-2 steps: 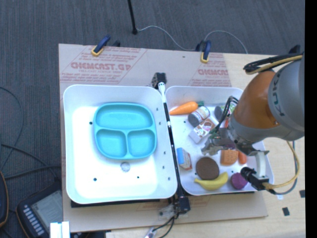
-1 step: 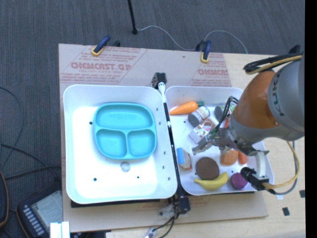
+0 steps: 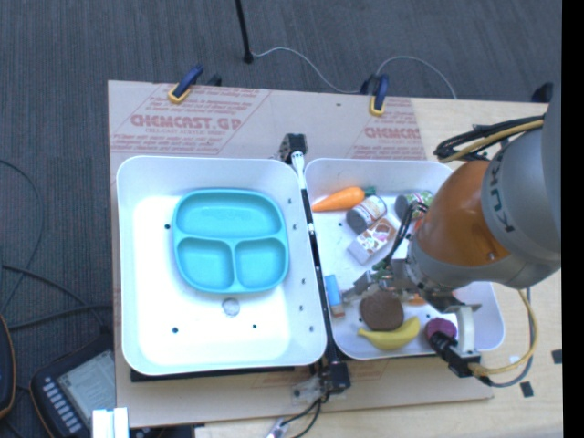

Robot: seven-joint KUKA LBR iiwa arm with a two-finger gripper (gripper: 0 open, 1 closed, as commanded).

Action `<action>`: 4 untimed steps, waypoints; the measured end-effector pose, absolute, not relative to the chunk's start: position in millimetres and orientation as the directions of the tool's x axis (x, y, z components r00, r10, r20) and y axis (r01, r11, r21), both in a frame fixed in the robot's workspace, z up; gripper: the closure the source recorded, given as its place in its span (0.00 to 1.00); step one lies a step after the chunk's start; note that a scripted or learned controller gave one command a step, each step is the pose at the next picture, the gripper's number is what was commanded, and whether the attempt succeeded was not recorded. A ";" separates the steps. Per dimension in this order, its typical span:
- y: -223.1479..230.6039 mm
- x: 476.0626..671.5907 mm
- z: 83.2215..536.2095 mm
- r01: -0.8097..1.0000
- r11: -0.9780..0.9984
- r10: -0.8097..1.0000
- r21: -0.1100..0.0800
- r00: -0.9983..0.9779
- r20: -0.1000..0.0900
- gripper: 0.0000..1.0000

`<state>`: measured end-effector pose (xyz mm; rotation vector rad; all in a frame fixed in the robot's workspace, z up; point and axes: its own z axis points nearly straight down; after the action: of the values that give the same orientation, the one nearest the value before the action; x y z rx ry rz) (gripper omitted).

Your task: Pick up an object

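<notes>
Because the loose items crowd the right bin (image 3: 493, 331), the arm hangs low over it with its gripper (image 3: 388, 286) just above the brown round object (image 3: 380, 311) beside the banana (image 3: 391, 337), though I cannot tell how its fingers stand.

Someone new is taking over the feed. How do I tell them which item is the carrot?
Look in the right-hand white bin, the one the arm reaches into. Go to its far left corner, beside the divider between the bins. The carrot is the tapered orange piece lying flat there, left of the small can.
</notes>
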<state>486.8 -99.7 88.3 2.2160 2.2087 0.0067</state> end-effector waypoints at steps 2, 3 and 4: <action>-145.5 566.0 138.6 1.000 0.000 1.000 0.001 0.000 -0.002 1.00; -145.2 565.6 138.1 1.000 0.000 1.000 0.000 0.000 -0.002 0.00; -139.0 550.1 114.8 1.000 -0.001 1.000 0.019 0.001 -0.003 0.00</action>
<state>550.1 -139.0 114.8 2.2113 2.2096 0.0172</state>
